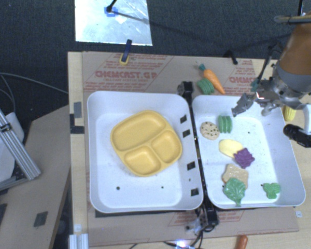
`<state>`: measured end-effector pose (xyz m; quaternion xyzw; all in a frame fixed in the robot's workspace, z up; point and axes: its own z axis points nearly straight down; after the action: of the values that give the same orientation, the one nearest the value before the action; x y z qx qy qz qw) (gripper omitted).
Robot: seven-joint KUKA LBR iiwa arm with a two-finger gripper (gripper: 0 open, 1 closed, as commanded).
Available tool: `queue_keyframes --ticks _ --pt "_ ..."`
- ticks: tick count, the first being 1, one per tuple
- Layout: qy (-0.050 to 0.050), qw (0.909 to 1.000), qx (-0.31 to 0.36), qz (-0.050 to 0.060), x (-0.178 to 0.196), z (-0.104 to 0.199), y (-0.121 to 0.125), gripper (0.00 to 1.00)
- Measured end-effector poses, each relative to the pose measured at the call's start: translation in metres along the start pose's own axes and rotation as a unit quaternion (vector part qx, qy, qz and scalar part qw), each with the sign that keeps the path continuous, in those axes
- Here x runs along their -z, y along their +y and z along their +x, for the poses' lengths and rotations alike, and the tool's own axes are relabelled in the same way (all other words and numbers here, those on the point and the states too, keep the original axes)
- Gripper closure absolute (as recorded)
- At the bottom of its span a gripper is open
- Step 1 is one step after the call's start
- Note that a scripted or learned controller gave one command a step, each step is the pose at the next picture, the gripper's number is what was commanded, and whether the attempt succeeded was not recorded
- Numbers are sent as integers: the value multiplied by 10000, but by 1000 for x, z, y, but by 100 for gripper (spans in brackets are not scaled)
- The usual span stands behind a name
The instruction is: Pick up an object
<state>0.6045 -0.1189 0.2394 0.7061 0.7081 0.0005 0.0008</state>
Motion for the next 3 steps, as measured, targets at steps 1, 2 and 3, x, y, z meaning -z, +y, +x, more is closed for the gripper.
queue_keyframes --ticks 1,2,3 --pt "-1 10000 -59 67 -150 -93 -57 0" --pt "-8 10000 19 -28 -154 -86 16 0" --pt "16 10000 -47 59 -156 -89 -125 0"
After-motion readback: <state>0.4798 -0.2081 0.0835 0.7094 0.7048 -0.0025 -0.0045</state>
